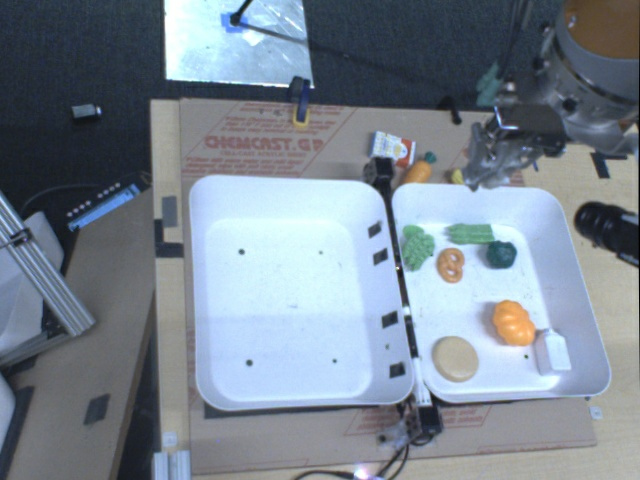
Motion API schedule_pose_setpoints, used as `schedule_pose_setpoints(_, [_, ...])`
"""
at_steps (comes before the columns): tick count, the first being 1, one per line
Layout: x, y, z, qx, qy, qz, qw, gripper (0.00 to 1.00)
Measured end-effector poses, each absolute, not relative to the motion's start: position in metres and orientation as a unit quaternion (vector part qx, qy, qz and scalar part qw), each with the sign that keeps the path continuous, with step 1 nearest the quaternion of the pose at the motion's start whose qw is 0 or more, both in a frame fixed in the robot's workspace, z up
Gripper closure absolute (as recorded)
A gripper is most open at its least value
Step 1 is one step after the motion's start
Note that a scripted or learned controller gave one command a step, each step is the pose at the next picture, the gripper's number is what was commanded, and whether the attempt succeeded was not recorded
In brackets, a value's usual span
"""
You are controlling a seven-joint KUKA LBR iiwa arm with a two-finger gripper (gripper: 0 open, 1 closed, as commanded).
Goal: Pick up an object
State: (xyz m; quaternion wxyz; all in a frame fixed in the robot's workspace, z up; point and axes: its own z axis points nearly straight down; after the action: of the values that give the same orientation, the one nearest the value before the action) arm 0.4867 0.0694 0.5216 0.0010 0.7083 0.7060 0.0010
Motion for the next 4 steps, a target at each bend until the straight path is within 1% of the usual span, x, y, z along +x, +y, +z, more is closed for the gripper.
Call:
schedule_pose_setpoints(1, [0.487,0.103,0.535,0.705,0.709,0.0014,0.001,1.00])
schedule_pose_setpoints(3, [0.486,0.197,0.535,0.704,0.710,0.0015,0.000,1.00])
schedule_pose_setpoints(4, [0.486,0.054,0.389,0.711,0.704,-0.0044,-0.002,1.00])
